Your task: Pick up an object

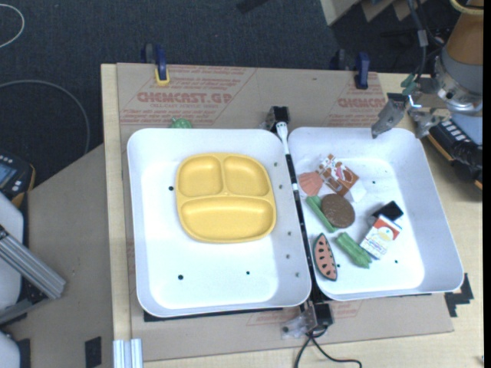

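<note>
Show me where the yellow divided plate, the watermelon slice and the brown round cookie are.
yellow divided plate (pixel 226 219): camera view, floor of its large lower compartment.
watermelon slice (pixel 325 256): camera view, middle of the red flesh.
brown round cookie (pixel 337 211): camera view, centre of its top face.

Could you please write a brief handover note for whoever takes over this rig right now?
End effector: above the right bin's far rim, carrying nothing; finger state unclear.
Right bin holds the toys: watermelon slice, brown disc, green sticks, small carton, red-and-white packet.
Left bin holds a yellow divided plate.
Done: nothing picked.
Left: descend, grasp one object, lift.
</note>
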Motion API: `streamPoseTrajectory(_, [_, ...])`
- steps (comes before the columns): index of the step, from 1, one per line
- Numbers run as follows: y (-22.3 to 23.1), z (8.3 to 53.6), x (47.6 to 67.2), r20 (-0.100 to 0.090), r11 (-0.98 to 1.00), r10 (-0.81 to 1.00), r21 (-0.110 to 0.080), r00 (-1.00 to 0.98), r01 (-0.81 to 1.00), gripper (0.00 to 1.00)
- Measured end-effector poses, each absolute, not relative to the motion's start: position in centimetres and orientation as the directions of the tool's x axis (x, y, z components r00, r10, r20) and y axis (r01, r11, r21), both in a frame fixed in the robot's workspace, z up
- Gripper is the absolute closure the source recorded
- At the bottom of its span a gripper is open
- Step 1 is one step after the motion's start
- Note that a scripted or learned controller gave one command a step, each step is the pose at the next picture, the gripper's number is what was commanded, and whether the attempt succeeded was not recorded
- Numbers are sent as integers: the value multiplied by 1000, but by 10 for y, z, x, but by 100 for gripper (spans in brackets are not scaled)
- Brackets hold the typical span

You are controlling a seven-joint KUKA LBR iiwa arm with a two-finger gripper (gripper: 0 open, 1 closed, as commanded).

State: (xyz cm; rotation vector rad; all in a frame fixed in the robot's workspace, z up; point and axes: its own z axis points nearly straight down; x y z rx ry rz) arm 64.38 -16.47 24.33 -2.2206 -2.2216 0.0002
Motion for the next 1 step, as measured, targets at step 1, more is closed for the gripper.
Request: streamPoseTrajectory(1, [-165, 254, 645, -1, 2, 1000, 3, -2, 1000, 100])
